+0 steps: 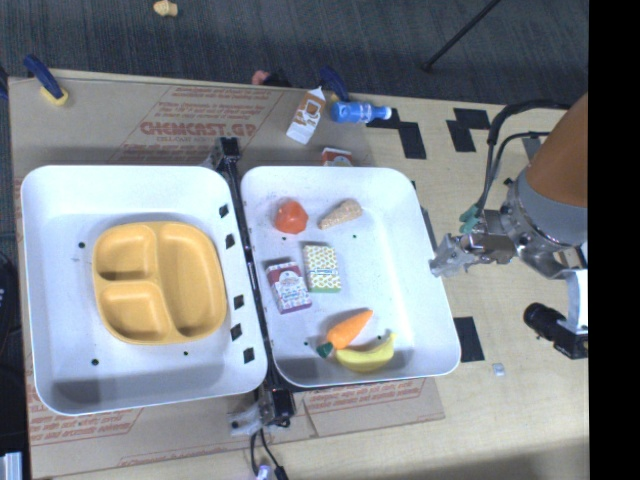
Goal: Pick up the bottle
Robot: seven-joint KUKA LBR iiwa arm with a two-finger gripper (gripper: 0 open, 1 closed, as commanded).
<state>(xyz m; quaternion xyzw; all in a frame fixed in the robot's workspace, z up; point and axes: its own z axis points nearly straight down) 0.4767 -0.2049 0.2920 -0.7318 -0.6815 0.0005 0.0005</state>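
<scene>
The bottle (358, 113) is small and blue with a pale cap end. It lies on its side on the bench behind the right bin (420, 203), outside both bins. My gripper (452, 254) hangs just off that bin's right wall, low over the bench, well in front of and to the right of the bottle. Nothing shows in the gripper.
In the right bin lie a red round item (290, 216), a tan piece (341, 213), a green patterned box (322, 267), a red-purple box (288, 286), a carrot (347, 328) and a banana (367, 353). A yellow divided tray (158, 280) fills the left bin (40, 268). A small carton (305, 116) lies left of the bottle.
</scene>
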